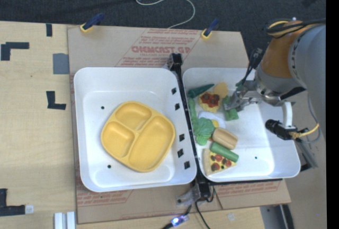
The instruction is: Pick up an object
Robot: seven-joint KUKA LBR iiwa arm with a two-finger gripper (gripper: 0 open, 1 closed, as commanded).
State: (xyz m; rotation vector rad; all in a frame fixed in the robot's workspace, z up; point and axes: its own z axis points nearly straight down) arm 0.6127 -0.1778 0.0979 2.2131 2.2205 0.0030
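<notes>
Here, my gripper (233, 107) is hanging low over the right bin (275, 169), and a small green piece (231, 114) is showing right at its tip, touching it or just under it. I cannot tell from this slant whether the piece is sitting between my fingers, nor whether they are spread or closed.

Just to the left of my tip a pale pizza slice with red topping (211, 100) is lying flat, with a dark green strip (199, 90) beyond it, near the bin's left wall. Below and left of my tip a leafy green piece (201, 128) is resting, and just beside it a tan bread roll (224, 138). Lower still, a green pod-shaped piece (224, 152) is lying against a second pizza slice (216, 162) near the bin's front edge.

Well off to my left, across the divider, the left bin (90, 116) is bearing a yellow divided plate (138, 135). Both bins are sitting on a cardboard sheet (153, 50).
</notes>
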